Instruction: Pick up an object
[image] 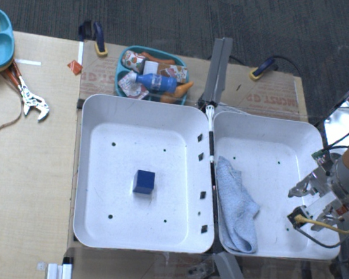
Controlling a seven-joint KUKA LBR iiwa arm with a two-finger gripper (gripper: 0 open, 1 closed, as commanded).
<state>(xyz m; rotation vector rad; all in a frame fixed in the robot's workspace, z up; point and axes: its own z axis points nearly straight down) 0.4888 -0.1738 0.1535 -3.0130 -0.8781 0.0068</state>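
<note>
Blue cube (144,182) sits far left of the pincer (298,204), in the other bin; its fingers look spread, holding nothing. Nearer lies the cloth (236,204), which could snag.

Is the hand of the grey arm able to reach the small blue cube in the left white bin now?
Probably yes. The small blue cube lies alone on the left white bin's floor, nothing over it. The hand hovers at the right bin's far edge.

block (144,182) in left bin (92,157) (cloth (236,204) right)
</note>
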